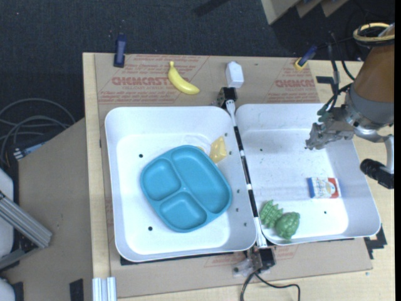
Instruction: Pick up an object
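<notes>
My gripper (315,139) hangs over the back right part of the right bin (282,121), below the grey wrist and orange band at the frame's right. Nothing shows between its fingers. A small white packet with red and blue print (323,187) lies in the right bin, below and slightly right of the gripper. Two green knobbly objects (280,219) rest together at the right bin's front left corner. In the left bin (125,137) lies a blue sectioned plate (184,187), with a small yellowish piece (218,148) at its upper right edge.
A yellow banana (182,81) lies on the cardboard bench behind the left bin. A white block (235,73) and black clip sit at the back of the divide between the bins. Cables hang near the arm at the right.
</notes>
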